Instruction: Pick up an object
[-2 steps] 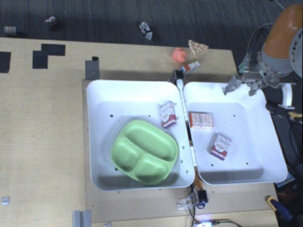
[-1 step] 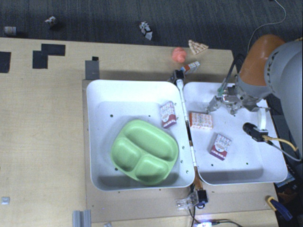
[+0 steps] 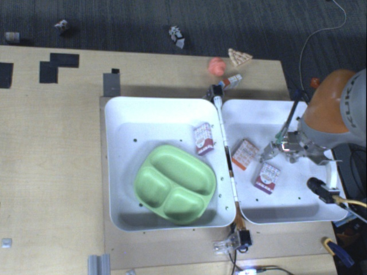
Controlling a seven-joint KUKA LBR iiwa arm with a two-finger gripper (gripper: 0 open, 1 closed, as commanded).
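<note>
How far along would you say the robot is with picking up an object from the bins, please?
Nothing looks picked up yet. The pincer is low in the right bin, between the orange packet and the red-and-white packet, both lying on the bin floor. Whether it has closed on either is unclear. The grasp and lift remain. The green divided plate and a small carton sit untouched in the left bin.

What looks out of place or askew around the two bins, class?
The green divided plate lies tilted against the left bin's front wall. A pink ball and a wedge-shaped toy sit outside the bins, on the bench.
</note>
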